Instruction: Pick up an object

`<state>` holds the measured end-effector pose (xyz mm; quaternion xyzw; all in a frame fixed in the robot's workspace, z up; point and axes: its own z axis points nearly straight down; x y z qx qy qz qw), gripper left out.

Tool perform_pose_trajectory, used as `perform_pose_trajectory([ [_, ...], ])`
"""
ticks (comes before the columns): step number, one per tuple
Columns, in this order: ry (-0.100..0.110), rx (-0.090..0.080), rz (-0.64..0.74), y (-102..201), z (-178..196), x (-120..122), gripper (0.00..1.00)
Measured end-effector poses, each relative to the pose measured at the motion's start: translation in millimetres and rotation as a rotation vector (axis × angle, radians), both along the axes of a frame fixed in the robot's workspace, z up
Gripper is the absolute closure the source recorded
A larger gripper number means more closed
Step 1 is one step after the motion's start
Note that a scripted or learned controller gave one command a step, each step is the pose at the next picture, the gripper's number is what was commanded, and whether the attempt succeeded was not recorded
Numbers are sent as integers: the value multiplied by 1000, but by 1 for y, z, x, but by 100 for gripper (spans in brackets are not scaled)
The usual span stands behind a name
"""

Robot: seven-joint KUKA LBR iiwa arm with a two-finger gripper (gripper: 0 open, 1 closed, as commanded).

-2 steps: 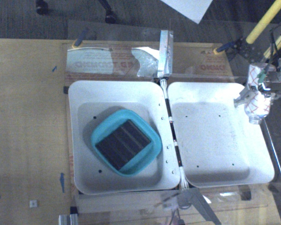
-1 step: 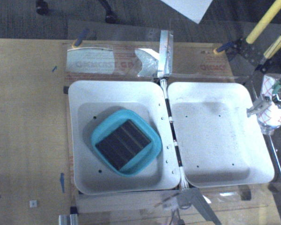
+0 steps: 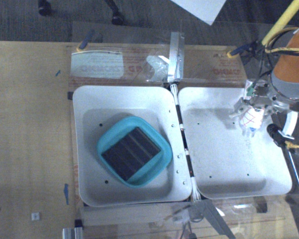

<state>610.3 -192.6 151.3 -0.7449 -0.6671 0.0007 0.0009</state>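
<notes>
I see the claw over the right bin; whether it is spread, I cannot tell. The teal tray lies at its 8 o'clock, in the left bin.

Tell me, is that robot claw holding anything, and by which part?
It cannot be told: the gripper is a blur over the right bin. The blue container lies untouched.

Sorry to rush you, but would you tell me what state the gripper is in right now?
Gripper: cannot be told; it sits over the upper right part of the right bin, too blurred to judge.
</notes>
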Motion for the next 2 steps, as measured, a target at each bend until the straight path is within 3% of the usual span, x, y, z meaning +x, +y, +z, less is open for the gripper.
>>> perform_pose_trajectory([
  [1, -2, 0, 240, -13, -52, 24, 0],
  [2, -4, -2, 241, -13, -42, 25, 100],
])
